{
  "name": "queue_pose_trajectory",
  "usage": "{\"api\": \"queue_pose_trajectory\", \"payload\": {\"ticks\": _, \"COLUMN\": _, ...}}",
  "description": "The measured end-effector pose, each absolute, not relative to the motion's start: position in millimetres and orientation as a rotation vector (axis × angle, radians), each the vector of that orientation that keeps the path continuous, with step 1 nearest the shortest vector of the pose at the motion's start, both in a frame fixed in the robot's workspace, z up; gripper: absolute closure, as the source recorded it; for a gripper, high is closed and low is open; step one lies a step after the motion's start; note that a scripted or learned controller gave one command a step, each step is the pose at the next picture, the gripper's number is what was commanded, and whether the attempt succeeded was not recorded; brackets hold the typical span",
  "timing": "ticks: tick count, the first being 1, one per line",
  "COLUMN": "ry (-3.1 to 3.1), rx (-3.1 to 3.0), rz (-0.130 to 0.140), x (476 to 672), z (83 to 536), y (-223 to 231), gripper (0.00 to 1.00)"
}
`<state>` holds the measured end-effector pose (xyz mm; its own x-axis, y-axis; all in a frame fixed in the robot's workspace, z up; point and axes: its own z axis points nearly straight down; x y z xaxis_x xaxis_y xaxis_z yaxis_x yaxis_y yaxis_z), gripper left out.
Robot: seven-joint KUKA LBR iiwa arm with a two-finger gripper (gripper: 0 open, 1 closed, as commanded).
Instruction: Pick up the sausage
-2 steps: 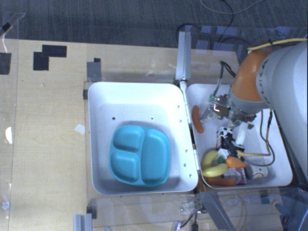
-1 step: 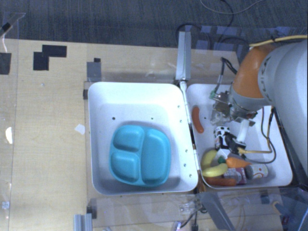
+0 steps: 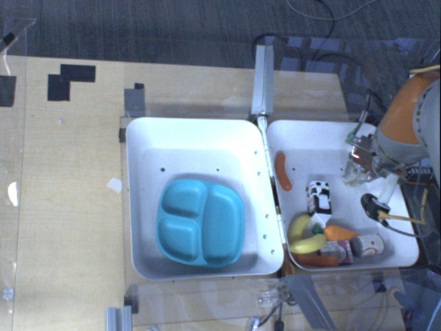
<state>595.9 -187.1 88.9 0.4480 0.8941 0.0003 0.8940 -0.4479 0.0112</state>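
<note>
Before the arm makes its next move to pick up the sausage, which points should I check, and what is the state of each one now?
1. Slim orange-red sausage lies in the right white bin, by its left wall: ok.
2. Nothing rests on the sausage: ok.
3. Black-and-white cow toy lies apart from the sausage: ok.
4. Gripper above the sausage: not ok, it is at the bin's right side.
5. Gripper ready to grasp: cannot tell.
6. Blue divided plastic plate sits in the left white bin, off the path: ok.
</note>
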Motion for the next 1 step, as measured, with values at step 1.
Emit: {"api": "queue_pose_trajectory", "payload": {"ticks": 1, "ry": 1.648, "rx": 2.666, "rz": 0.010, "x": 595.9, "z": 88.4, "y": -185.9, "gripper": 0.00}}
